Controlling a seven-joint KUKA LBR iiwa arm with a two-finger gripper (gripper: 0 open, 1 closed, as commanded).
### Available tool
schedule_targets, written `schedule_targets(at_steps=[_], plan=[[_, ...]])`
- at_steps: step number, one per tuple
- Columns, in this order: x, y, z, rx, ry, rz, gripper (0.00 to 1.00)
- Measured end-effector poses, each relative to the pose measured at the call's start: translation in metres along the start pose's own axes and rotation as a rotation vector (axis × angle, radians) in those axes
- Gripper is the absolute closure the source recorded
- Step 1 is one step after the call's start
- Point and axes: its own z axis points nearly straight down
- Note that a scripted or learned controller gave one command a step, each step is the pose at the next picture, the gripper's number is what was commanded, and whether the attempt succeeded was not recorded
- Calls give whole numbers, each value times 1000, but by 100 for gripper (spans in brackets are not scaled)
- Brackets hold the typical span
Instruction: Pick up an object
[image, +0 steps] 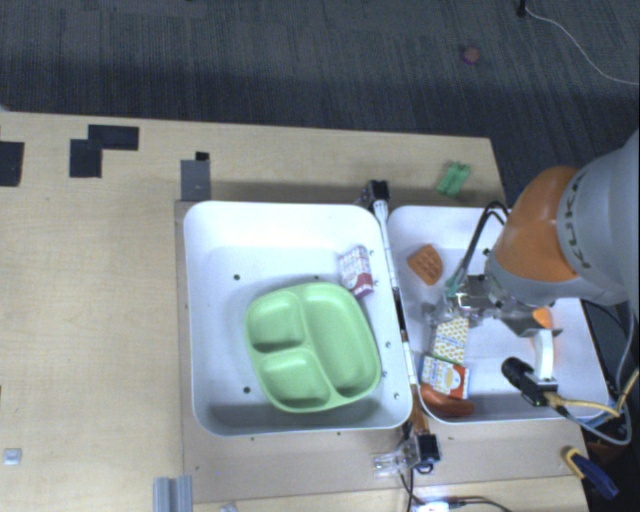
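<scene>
My gripper (453, 303) hangs low over the left part of the right bin (580, 385), right above a patterned yellow-and-white box (450, 341). Just in front of that box lies a small carton with a red and white label (443, 375), and a red object (446, 402) sits against the bin's front wall. An orange waffle-like piece (425, 263) lies farther back in the same bin. The gripper's tips are hidden by its own body.
The left bin (215, 300) holds a green divided plate (312, 345) and a small red-and-white packet (355, 270) near its right wall. A green object (453, 179) lies on the bench behind the right bin. The divider between the bins runs close to my gripper's left.
</scene>
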Motion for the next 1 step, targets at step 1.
schedule_targets(at_steps=[1], plan=[[61,-22,-87,10,3,-1,100]])
